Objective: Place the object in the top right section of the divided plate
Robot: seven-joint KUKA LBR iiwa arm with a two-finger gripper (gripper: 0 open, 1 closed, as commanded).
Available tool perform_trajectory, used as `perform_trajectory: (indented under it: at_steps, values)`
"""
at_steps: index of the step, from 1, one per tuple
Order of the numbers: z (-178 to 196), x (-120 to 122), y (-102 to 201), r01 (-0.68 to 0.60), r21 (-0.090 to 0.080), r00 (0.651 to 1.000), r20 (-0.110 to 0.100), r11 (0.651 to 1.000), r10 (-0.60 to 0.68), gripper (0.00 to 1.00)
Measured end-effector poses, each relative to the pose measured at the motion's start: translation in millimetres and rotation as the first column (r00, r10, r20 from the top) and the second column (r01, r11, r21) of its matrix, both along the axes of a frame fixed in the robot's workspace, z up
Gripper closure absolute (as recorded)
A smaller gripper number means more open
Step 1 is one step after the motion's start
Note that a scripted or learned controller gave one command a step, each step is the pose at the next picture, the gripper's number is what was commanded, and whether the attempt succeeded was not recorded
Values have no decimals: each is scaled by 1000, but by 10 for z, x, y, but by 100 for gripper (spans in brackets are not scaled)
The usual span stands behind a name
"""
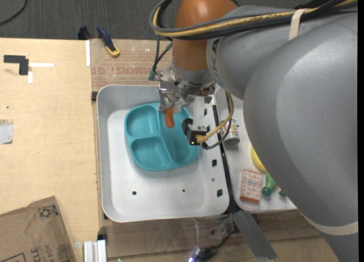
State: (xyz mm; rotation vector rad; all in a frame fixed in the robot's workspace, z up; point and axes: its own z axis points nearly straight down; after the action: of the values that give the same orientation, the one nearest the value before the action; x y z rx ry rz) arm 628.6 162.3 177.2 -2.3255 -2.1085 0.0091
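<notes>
A teal divided plate (145, 125) lies in the left white bin (116, 198), toward its upper middle. My gripper (170, 107) hangs over the plate's upper right part, below the orange wrist band. A small orange object (169, 120), shaped like a carrot, points downward between the fingers, and its lower end is over the ridge between the plate's sections. The gripper is shut on it. I cannot tell whether the object touches the plate. The arm hides the plate's right edge.
The right bin (244, 204) holds a small can (231, 133), a yellow item (256, 161), a red-and-white packet (250, 184) and a green item (268, 186). The big grey arm covers most of that bin. A cardboard sheet (45, 141) lies left of the bins.
</notes>
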Motion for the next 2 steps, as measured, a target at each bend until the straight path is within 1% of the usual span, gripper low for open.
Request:
perform_trajectory:
  at_steps: [1, 2]
  values:
    - [-612, 121, -517, 121, 3, 993, 6, 993, -121, 100]
    - [-434, -129, -31, -327, 1, 945, 3, 945, 327, 100]
